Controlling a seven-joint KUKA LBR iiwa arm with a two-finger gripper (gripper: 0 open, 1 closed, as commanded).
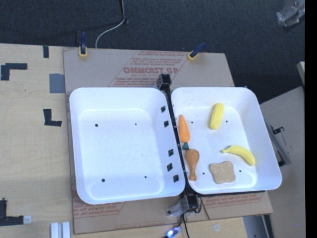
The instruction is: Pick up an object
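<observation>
Yellow ridged corn cob point(216, 116) lies in right bin point(240, 114); blurred gripper point(292, 11) state unclear.

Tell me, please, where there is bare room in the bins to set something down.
The left bin has a bare floor, wall to wall. In the right bin, free patches lie between carrot and corn; bread, banana and drumstick crowd its near end.

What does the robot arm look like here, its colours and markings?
At the top right corner, a pale grey, slightly shiny part of the arm stands out against the dark floor. It is blurred, so I cannot make out cables, markings or an orange band.
</observation>
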